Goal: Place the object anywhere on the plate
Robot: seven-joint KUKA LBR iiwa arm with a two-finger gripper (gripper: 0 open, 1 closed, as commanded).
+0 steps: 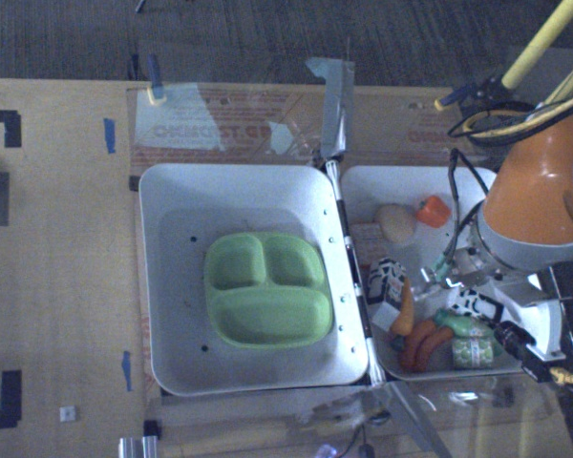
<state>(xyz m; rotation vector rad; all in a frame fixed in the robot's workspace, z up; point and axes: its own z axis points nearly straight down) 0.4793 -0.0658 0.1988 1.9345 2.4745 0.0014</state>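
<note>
The grey and orange robot arm (535, 198) covers the right white plastic bin's (382, 184) far side; the picture's right edge cuts the arm off.

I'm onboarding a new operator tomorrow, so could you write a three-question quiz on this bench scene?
1. True or false: the green plate lies in the left bin.
2. How many compartments does the plate have: A) two B) three C) four?
3. Fill in: the arm hangs over the ____ bin, where a carrot and a black-and-white toy lie.

Key: 1 true; 2 B; 3 right.
</note>
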